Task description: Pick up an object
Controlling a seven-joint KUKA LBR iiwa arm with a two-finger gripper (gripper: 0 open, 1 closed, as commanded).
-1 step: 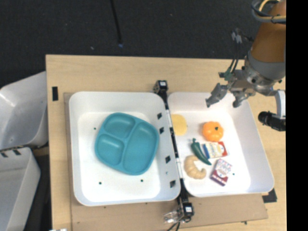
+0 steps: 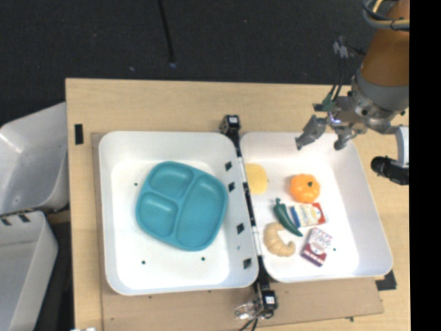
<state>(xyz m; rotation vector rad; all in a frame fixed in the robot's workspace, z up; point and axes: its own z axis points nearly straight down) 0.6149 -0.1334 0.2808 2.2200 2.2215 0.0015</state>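
Five small things lie in the right bin (image 2: 368, 205), and none of them is in the grip of the arm. The end effector (image 2: 325, 135) hangs over the bin's far edge, its two dark fingers (image 2: 307, 134) spread well apart with nothing between them. The grey arm with its orange band (image 2: 386, 54) rises behind it at the right.

The step in hand looks like the approach: the end effector is open and near the bin, but not yet over any item. The closest candidate is the little orange pumpkin (image 2: 304, 187), nearer the camera than the fingers and standing somewhat apart from the rest. To its left, against the divider, lies a pale yellow round piece (image 2: 256, 178). Below the pumpkin, a green pepper (image 2: 283, 218) touches a small white and orange packet (image 2: 309, 216), and a croissant (image 2: 279, 241) sits just beside a red and white packet (image 2: 317, 246).

The left bin (image 2: 110, 212) holds a teal divided plate (image 2: 182, 204), well apart from the arm.

The next move, as I judge it, calls for bringing the open fingers over one item and descending with them either side of it. The pumpkin seems the easier choice, being the nearest and with free room around it; the pepper and packets crowd one another, so a grasp there risks catching two at once.
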